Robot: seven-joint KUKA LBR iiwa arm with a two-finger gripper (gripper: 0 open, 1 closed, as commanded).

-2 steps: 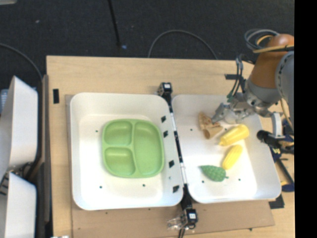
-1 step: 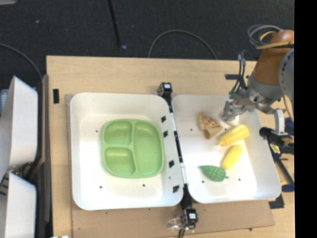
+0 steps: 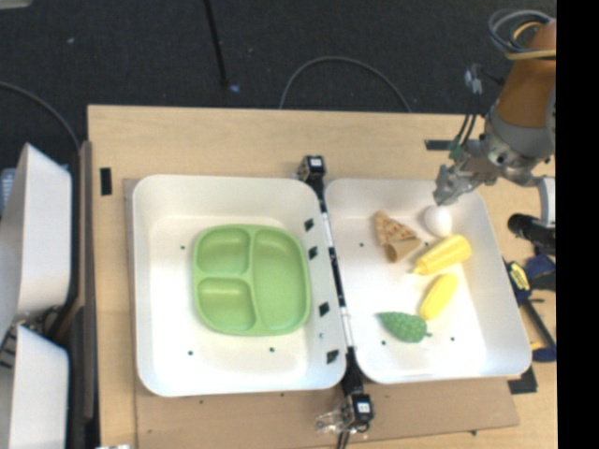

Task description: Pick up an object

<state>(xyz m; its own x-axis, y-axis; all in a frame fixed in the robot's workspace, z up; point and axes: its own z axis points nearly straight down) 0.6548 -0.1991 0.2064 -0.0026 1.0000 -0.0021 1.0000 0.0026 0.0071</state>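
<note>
The right bin holds a white egg-shaped object, a tan wedge like a pizza slice, a yellow corn cob, a smaller yellow piece and a green bumpy piece. My gripper hangs over the bin's far right part, just above and behind the white egg. I see nothing held between its fingers.
The left bin carries a green divided tray. A black clamp sits at the far end of the divider between the bins and another at the near end. Tools lie on the bench at the right.
</note>
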